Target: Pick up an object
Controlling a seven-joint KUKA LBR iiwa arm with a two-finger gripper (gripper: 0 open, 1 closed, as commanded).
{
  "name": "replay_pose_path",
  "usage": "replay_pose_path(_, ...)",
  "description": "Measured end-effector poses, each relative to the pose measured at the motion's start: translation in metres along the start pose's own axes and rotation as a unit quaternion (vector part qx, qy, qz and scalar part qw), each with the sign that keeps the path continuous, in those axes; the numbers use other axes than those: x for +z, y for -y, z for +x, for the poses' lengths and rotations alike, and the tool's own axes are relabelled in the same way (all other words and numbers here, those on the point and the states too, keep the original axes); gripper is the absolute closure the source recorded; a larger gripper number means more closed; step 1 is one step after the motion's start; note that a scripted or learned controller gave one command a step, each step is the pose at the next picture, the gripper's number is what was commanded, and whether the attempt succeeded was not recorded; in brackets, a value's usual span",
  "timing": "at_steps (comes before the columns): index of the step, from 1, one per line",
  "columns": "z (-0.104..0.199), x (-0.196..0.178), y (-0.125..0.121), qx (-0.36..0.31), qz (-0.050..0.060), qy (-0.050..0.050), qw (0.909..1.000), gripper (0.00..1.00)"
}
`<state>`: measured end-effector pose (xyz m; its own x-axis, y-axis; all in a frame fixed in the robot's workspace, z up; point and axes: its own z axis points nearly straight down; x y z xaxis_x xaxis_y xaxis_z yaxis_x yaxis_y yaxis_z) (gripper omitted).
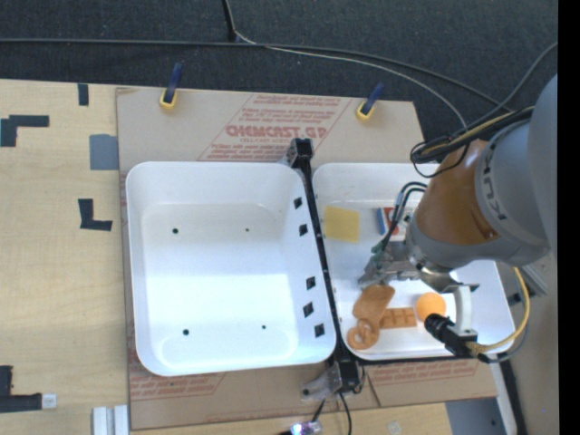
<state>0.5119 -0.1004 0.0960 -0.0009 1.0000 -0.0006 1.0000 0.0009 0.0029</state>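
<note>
Two bins sit side by side on a board (272,130) on the counter (54,243). Landmark: divider (313,243) between the bins. Left of it, left bin (217,270). Right of it, right bin (349,179): flat square block (343,225) just beside the divider at the rear, ring-ended toy (370,320) toward the front, ball (430,306) right of the toy. Arm (471,216) overhangs the right bin's middle, pincer (385,275) just behind the toy.

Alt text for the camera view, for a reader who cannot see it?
A grey arm's gripper is down in the right bin, over an orange toy and near a yellow block. The left bin sits beside it.
</note>
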Motion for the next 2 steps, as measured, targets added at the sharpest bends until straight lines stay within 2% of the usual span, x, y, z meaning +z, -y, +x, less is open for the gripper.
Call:
replay_pose_path(1,0.0,0.001,0.0,0.0,0.0,0.0,1.0,0.0)
replay_pose_path(2,-0.008,0.01,0.028,0.001,0.0,0.0,1.0,0.0)
